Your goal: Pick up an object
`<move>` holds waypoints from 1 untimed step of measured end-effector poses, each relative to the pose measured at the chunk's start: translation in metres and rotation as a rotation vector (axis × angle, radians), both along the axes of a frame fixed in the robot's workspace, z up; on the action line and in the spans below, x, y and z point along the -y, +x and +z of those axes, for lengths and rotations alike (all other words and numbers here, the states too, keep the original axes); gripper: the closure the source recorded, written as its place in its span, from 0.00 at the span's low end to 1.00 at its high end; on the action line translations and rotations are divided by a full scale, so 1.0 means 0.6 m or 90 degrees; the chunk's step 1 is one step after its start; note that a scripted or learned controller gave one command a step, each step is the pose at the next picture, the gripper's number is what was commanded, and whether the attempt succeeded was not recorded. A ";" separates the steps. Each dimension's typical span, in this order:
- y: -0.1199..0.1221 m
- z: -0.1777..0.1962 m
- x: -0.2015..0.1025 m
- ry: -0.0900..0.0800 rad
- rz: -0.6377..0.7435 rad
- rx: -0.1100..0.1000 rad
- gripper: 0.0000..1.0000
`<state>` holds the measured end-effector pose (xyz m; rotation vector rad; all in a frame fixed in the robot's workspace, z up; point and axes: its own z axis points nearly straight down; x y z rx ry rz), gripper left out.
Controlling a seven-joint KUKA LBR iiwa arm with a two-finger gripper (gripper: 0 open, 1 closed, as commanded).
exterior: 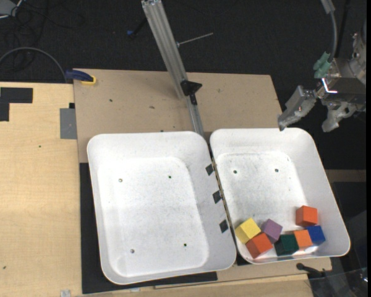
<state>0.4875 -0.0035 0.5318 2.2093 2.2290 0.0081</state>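
Gripper (310, 117) hangs open above right bin's (318, 159) far edge — nothing held.

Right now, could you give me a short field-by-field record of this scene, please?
gripper: above the far right corner of the right bin, open, holding nothing
right bin: seven blocks clustered at its near end
block colours: yellow block, purple block, two red, orange, green, blue
left bin: white, beside the right bin
task status: no object picked up yet
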 end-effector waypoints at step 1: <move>0.000 -0.007 0.005 -0.001 -0.003 -0.006 0.00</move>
